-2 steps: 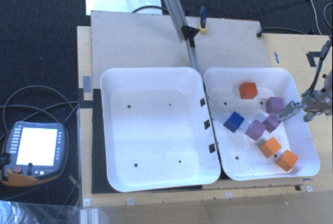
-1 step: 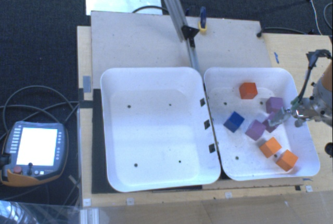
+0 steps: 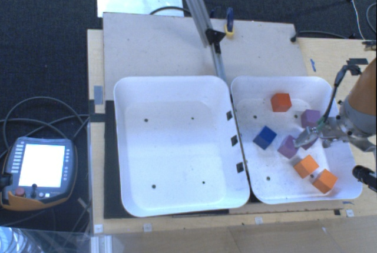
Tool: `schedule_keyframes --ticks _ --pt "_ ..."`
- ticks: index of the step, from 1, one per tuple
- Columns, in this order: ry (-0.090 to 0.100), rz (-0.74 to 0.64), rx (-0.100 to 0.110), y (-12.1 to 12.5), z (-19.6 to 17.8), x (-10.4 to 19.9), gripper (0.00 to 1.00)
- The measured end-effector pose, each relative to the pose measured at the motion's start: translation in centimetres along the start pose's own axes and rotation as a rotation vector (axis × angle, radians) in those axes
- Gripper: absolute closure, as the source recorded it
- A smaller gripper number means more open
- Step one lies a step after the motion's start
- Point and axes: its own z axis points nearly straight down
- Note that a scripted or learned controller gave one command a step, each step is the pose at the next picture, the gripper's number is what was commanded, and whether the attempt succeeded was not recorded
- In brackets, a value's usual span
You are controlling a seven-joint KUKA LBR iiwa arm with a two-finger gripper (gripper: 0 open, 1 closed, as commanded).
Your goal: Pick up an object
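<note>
Small purple cube (image 3: 288,146) beside jaws

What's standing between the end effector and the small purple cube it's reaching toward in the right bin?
Nothing visible: the end effector sits right beside the small purple cube, with no other block between them.

Six small blocks lay in the right bin (image 3: 259,193) around the gripper (image 3: 304,139): two purple beside it, three orange and one blue farther off.
</note>
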Motion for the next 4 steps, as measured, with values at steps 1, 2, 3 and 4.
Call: schedule_keyframes --ticks 1,2,3,4 --pt "-0.003 -0.002 -0.007 0.1 -1.4 -0.1 1.00" --pt "-0.005 -0.002 -0.012 0.8 -7.7 -0.6 1.00" --pt "-0.005 -0.003 -0.011 1.0 -13.2 -0.6 1.00" --pt "0.000 -0.008 -0.007 2.0 -13.5 5.1 1.00"
